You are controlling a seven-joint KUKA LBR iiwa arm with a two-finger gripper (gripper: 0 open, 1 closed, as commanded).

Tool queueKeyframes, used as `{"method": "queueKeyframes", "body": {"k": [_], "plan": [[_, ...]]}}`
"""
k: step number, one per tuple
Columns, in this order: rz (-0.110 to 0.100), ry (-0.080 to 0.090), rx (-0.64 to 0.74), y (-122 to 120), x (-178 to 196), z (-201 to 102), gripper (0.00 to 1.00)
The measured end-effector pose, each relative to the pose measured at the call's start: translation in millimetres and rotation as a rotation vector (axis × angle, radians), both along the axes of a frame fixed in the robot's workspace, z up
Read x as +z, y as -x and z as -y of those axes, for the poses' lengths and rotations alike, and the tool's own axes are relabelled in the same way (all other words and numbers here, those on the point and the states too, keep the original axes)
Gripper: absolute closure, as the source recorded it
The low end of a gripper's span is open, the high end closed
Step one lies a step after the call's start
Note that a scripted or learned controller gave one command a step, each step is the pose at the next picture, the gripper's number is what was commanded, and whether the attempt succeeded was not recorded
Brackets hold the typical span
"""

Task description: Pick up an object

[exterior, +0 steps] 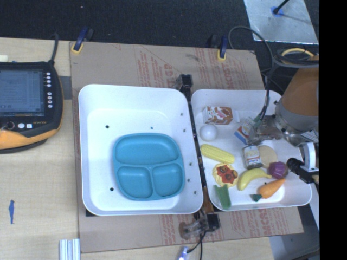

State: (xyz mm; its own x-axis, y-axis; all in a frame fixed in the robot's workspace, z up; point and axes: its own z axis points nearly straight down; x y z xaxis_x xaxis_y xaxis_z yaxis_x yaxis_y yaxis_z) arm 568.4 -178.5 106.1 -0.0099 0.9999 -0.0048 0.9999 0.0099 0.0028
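1. The grey arm with its orange band (301,93) reaches in from the right, over the upper right part of the shallow white right-hand bin (237,98).
2. The gripper (259,130) hangs at the arm's left end, low over the bin's contents; how far it is open cannot be told, and nothing can be seen in its hold.
3. Just below the gripper stands a small tin can with a printed label (251,157), with a pale beige rounded piece (268,154) touching its right side.
4. Just to the gripper's left lies a blue-and-white packet (242,135), partly under it.
5. Further left and slightly up is a brown-and-white printed packet (218,114); below that sits a white ball (208,131).
6. Down and left of the gripper lie a yellow corn cob (217,154), a round red-and-yellow pizza-like toy (225,174) and a green pepper-like piece (222,196).
7. Below the can are a yellow banana (250,178), a purple onion-like toy (277,170) and an orange carrot (270,189), close together near the bin's lower right corner.
8. Well to the gripper's left, the second shallow white bin (95,115) holds a blue three-compartment plastic plate (147,166).
9. Far left on the tabletop (38,188) rests a black-and-orange control pendant with a screen (27,104).
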Motion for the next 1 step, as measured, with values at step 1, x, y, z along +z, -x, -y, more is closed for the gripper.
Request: {"method": "queueKeyframes", "body": {"k": [1], "plan": [[0.000,0.000,0.000,0.1,0.0,0.0,0.00]]}}
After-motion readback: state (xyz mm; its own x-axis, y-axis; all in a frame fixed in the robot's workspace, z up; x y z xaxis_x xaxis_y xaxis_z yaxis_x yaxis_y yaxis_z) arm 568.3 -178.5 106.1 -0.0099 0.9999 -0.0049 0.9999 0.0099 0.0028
